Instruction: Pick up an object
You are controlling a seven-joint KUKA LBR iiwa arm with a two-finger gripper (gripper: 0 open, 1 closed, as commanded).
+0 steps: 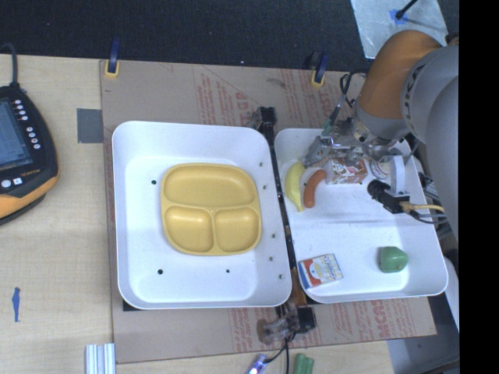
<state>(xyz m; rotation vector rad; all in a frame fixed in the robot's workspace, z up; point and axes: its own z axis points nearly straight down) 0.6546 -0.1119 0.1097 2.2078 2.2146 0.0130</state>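
I see the gripper (334,145) low over the right white bin (366,287), beside the curved yellow banana (293,185) and orange-red sausage (313,187); I judge it's approaching, next needing a clean descent

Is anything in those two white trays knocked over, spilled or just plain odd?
Nothing is spilled or broken. The left bin holds a yellow divided plate, sitting flat. In the right bin, a banana and a sausage crowd together under the gripper, while a small carton lies flat and a green object sits apart.
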